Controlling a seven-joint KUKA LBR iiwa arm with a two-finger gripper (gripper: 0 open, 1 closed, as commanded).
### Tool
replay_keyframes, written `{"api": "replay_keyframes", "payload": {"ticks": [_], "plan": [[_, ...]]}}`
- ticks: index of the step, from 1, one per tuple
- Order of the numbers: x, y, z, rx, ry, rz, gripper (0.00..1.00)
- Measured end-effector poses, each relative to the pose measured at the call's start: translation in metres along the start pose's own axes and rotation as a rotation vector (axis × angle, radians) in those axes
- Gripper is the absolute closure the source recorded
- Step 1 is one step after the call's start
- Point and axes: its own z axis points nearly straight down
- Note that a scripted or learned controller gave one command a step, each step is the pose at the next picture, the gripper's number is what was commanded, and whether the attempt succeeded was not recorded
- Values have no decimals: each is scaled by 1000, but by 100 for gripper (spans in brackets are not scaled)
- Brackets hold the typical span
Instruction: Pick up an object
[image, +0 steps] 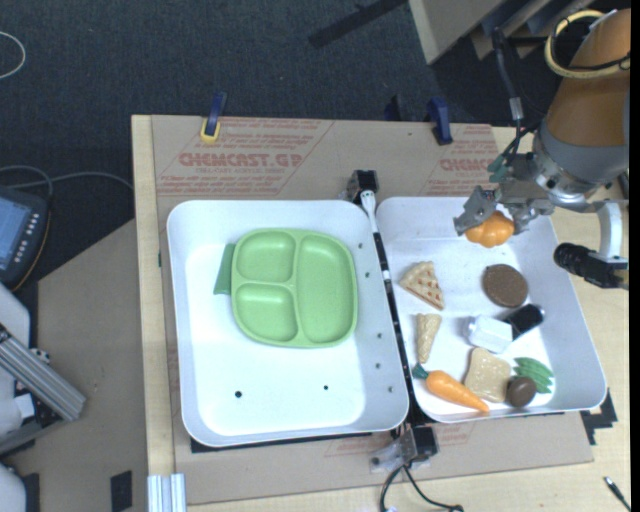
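Camera view shows the gripper (492, 218) with its fingers closed around an orange fruit (490, 232), which sits between their tips.

You are looking at a robotics lab: a cardboard-covered bench (300, 150) held by clamps (211, 120), two white bins (200, 300), loose cables (60, 180) on dark carpet (150, 50), and aluminium framing (40, 375).

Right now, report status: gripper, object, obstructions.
Gripper over right bin's far end, shut on orange toy. Toy lifted off the floor, looks like. Other toys lie nearer; none beneath it.
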Motion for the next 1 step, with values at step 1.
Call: {"api": "replay_keyframes", "payload": {"ticks": [1], "plan": [[52, -25, 6, 1, 0, -1, 100]]}}
